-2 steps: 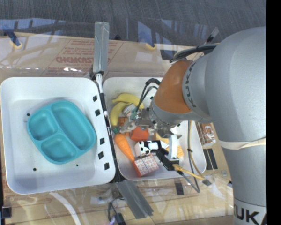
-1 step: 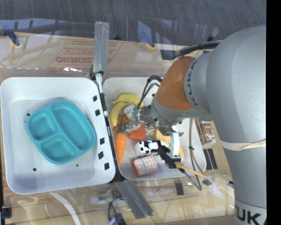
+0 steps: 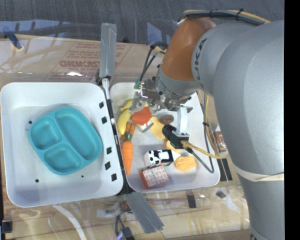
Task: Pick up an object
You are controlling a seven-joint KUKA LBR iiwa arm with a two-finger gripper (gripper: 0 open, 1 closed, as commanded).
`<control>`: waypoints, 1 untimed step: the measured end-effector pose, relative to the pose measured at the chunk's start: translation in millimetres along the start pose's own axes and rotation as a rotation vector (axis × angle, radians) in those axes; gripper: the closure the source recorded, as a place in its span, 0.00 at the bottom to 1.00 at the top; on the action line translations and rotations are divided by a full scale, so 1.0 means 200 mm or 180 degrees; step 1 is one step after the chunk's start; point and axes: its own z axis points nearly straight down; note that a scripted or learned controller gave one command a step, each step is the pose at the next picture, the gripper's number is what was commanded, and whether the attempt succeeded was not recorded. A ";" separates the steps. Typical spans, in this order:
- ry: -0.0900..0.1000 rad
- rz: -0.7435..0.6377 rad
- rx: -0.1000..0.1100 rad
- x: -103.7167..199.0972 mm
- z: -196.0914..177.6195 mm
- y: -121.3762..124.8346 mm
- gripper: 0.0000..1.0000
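A grey KUKA arm, its orange band bright above the wrist, reaches from the right over the right-hand bin of two white bins on a desk. The wrist hangs low over the bin's far-left corner. The jaws sit just above an orange-red block that lies beside a banana. Whether the jaws are apart or together cannot be told from this angle, and nothing is seen between them. The block looks the likeliest pick and lies in a crowd. A carrot runs along the bin's left wall just below it, a brown round piece sits to its right, and a yellow wedge touches its lower edge. Nearer the front of the bin are a black-and-white cow figure, a yellow-orange pastry toy and a red box, all well clear of the wrist. The left bin holds a teal divided plate. The task appears to be at the approach, with the grasp not yet made. The next move likely calls for a straight descent with the jaws spread around the block alone. They would then close firmly before any lift, since the banana and wedge press close enough to be nudged or caught.
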 end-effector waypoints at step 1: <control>-0.0002 0.0100 -0.0007 0.04 -0.58 -0.13 1.00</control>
